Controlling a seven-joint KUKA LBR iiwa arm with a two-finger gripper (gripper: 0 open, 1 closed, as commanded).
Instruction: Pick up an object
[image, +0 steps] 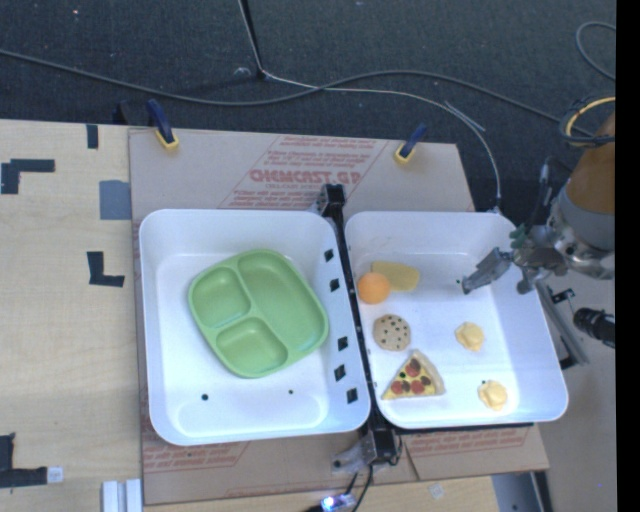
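Over in the right bin (520, 400) sit the toy foods: an orange ball (373, 288) touching a pale yellow piece (399, 275) near the bin's left wall, a chocolate-chip cookie (391, 331) just below them, and a pizza slice (413, 378) below that, close to the near rim. Further right, two small yellow pieces lie apart, one mid-bin (470, 336) and one by the near right corner (492, 394). The gripper (480, 276) hangs over the right half of this bin, above and to the right of the pale yellow piece, pointing left; nothing shows between its fingers, though whether they are spread or closed I cannot tell from this angle. The arm (585, 215) comes in from the right, its orange band at the edge. The left bin (160, 330) holds a green divided plate (258, 311), tilted, three compartments up. Both bins rest on a cardboard sheet (290, 170) clamped to the desk (60, 300), and cables (300, 85) trail across the dark floor beyond.
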